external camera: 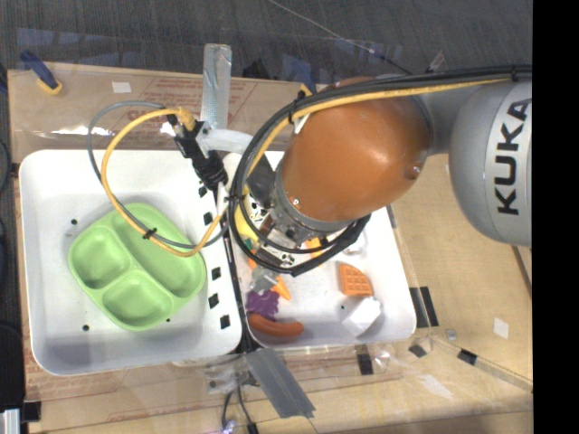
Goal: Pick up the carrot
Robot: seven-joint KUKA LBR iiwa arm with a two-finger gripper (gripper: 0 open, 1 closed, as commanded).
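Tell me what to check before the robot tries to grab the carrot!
1. Small orange carrot in the right white bin: ok.
2. Carrot fully in sight: not ok, the grey arm's orange band hides part of it.
3. Gripper over the carrot: ok, it is right beside it.
4. Carrot clear of neighbours: not ok, a purple toy and a brown sausage lie close.
5. Green divided plate out of the way in the left bin: ok.

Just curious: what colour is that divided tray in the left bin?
Light green; the tray shows best in the camera view.
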